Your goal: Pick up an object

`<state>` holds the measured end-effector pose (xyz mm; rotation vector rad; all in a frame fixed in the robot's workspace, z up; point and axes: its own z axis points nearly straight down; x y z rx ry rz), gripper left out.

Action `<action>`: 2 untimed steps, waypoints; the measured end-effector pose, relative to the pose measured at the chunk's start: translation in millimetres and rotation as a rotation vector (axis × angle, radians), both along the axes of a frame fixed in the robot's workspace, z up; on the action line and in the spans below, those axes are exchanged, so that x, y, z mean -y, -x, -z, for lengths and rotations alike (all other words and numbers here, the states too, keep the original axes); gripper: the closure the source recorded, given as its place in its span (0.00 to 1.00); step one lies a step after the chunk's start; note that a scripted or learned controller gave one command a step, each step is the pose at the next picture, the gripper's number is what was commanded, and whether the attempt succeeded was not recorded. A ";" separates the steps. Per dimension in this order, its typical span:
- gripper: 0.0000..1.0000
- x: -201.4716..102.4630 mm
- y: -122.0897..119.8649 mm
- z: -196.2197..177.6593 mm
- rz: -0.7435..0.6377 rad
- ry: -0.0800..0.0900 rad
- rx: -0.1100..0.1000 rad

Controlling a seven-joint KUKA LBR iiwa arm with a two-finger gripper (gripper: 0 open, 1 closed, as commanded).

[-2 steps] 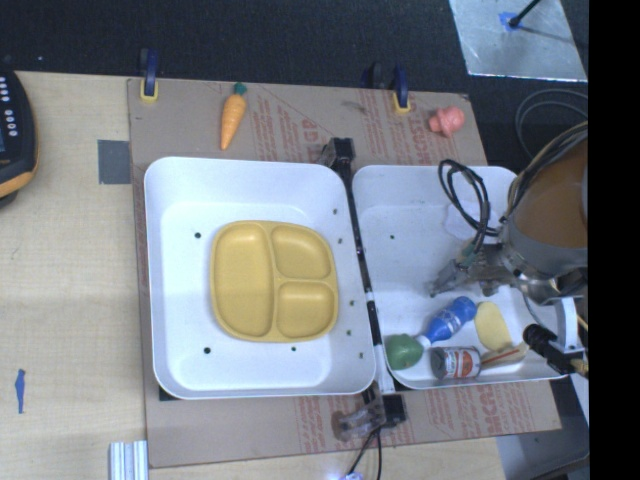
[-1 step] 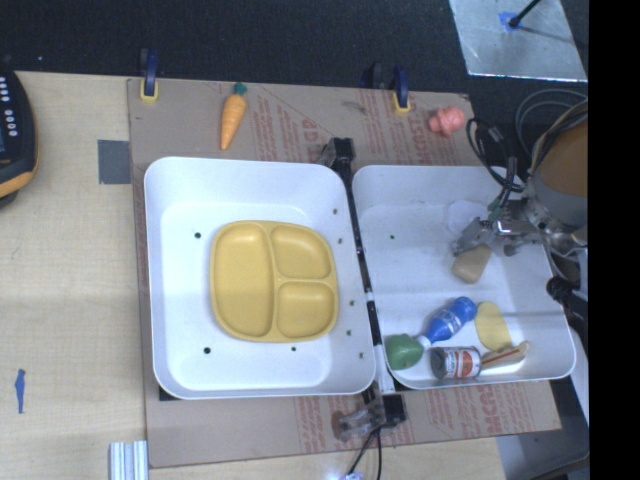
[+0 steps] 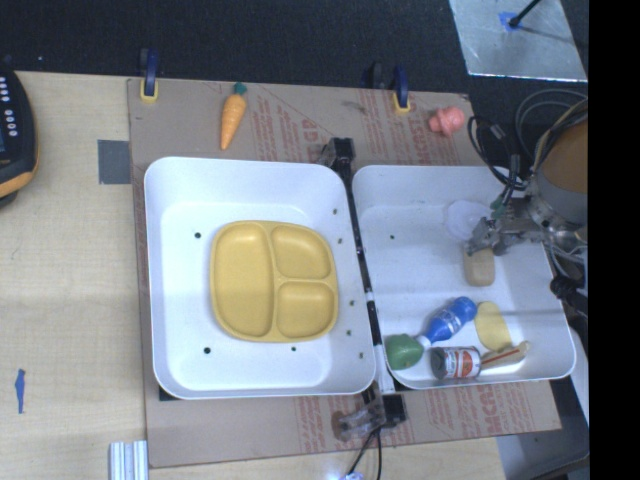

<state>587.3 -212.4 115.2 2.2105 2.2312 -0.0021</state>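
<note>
We see 2 white bins side by side on the tabletop. The left bin (image 3: pixel 170 268) holds 1 yellow divided plate (image 3: pixel 273 279) with 3 compartments, lying flat near its middle.

The right bin (image 3: pixel 400 203) holds the loose things. Nearest the gripper (image 3: pixel 493 234) is 1 small beige block (image 3: pixel 480 268), rounded at the corners, lying just below the gripper toward the bin's right side. We cannot tell whether it is touched, nor how the gripper is set, because that part is small and cluttered with cables. 1 faint clear round piece (image 3: pixel 463 214) lies just to the gripper's left.

Along the right bin's near edge we count 5 things crowded together: 1 green piece (image 3: pixel 403 351), 1 blue and white bottle (image 3: pixel 451 320) lying tilted, 1 yellow piece (image 3: pixel 492 325), 1 small can (image 3: pixel 458 364) with a red and white label on its side, and 1 pale stick (image 3: pixel 505 357) beside the can.

Outside the bins, by the tabletop's far edge, lie 1 toy carrot (image 3: pixel 232 117) and 1 pink lump (image 3: pixel 447 120).
</note>
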 end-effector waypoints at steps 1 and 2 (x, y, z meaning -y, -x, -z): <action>1.00 -55.2 -54.0 -43.3 -0.001 -0.002 0.005; 0.00 -51.5 -50.4 -40.4 0.004 -0.001 -0.003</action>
